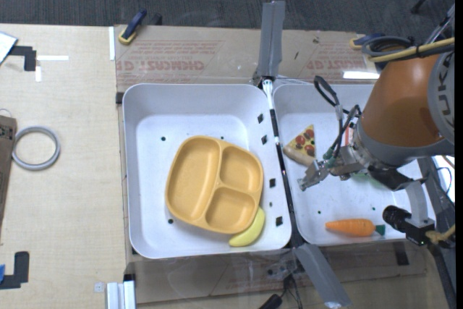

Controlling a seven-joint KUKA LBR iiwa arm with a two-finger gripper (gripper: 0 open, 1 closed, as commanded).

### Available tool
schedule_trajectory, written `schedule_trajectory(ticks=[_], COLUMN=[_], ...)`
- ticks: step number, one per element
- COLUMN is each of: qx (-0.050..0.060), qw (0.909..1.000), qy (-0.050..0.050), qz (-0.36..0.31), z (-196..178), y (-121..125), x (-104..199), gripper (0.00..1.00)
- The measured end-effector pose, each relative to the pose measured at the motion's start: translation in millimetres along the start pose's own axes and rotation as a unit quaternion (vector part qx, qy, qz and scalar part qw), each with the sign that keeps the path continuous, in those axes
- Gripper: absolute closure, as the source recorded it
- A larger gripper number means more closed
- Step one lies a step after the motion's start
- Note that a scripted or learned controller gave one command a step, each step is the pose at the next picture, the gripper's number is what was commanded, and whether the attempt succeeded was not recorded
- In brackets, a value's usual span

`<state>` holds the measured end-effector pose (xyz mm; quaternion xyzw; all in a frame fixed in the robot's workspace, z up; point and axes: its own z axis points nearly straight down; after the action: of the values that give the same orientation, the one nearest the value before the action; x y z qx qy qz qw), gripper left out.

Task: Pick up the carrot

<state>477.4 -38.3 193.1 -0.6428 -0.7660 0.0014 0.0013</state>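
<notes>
— Counting first: two white bins side by side on the tabletop (65, 83), left bin (145, 119) and right bin (318, 235). Inside the left one, one yellow divided plate (210, 181) with three compartments, and one banana (248, 231) touching the plate's near right corner.

— And in the right bin?

— One pizza slice toy (302, 143) near the left wall, one carrot (351, 227) near the front wall, lying flat, orange body toward the left and green end toward the right. Also on the tabletop, outside the bins: one roll of tape (34, 147) at far left, one blue-and-yellow clamp (132, 25) behind the left bin.

— Pose of the arm?

— Reaching in from the right, over the right bin, orange band (405, 101) large in view, wrist bent down and toward the left. End effector (311, 179) low over the bin floor, between pizza slice toy and carrot, pointing left.

— Open or closed?

— Cannot tell; too small and too cluttered with cables at the tip. Nothing seen between its tips.

— Carrot relative to the end effector?

— Nearer to the front of the bin and a little to the right of the tip. Apart from it, not touching. Resting on the bin floor.
</notes>
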Motion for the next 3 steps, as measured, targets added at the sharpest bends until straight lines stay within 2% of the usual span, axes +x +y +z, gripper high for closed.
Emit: schedule_trajectory(ticks=[1,2,3], qx=[0.000,0.000,0.000], qw=[1.0000,1.0000,1.0000], qy=[0.000,0.000,0.000], qz=[0.008,0.010,0.007], z=[2.8,-4.9,2.6], y=[-3.2,-2.6,78.4], x=[-18.1,-19.3,15.4], gripper=[0.00,1.00,1.00])
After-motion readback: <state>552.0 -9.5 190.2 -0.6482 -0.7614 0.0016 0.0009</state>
